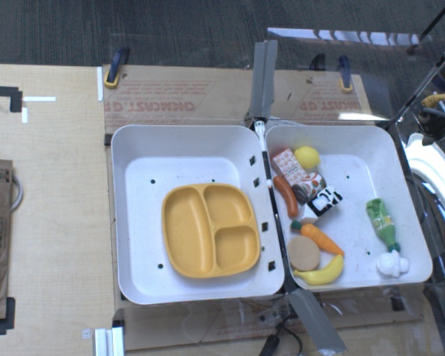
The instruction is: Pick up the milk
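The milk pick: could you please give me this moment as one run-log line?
milk: right bin, lying beside hot dog and lemon | plate: left bin | pick: not yet done

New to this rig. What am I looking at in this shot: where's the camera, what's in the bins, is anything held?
One fixed camera looks down at a slant on a bench with two shallow white bins. The left white bin holds a yellow three-compartment plastic plate. The right white bin holds toy food: a black-and-white milk carton lying near the middle, a yellow lemon, a red-and-white snack box, a sausage, a carrot, a round tan biscuit, a banana, a green bottle and a small white object. The milk lies untouched in its bin.
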Available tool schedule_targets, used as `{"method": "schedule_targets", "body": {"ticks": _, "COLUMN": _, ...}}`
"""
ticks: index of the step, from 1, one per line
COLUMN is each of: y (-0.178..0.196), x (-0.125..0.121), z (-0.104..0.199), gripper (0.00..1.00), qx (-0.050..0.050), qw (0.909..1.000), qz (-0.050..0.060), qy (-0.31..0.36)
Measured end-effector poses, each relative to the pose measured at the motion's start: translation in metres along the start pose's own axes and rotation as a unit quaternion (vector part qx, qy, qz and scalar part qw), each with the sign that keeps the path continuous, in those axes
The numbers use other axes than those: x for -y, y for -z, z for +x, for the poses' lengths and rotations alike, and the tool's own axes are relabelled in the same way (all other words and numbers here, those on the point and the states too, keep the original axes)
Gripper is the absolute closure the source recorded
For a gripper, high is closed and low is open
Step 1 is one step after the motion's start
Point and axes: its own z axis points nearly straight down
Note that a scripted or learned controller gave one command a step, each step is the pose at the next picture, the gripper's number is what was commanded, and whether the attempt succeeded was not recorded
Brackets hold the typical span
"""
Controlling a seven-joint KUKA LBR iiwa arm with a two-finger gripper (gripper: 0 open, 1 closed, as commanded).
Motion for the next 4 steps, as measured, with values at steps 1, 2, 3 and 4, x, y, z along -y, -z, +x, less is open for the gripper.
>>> {"method": "schedule_targets", "body": {"ticks": 1, "y": 0.0081, "x": -0.0002, "z": 0.0012, "gripper": 1.00, "qx": 0.002, "qw": 1.0000, "qz": 0.000, "qy": 0.002}}
{"method": "schedule_targets", "body": {"ticks": 2, "y": 0.0083, "x": -0.0002, "z": 0.0012, "gripper": 0.00, "qx": 0.002, "qw": 1.0000, "qz": 0.000, "qy": 0.001}}
{"method": "schedule_targets", "body": {"ticks": 3, "y": 0.0163, "x": -0.0004, "z": 0.0024, "gripper": 1.00, "qx": 0.004, "qw": 1.0000, "qz": -0.001, "qy": 0.003}}
{"method": "schedule_targets", "body": {"ticks": 4, "y": 0.0164, "x": -0.0004, "z": 0.0024, "gripper": 0.00, "qx": 0.004, "qw": 1.0000, "qz": -0.001, "qy": 0.002}}
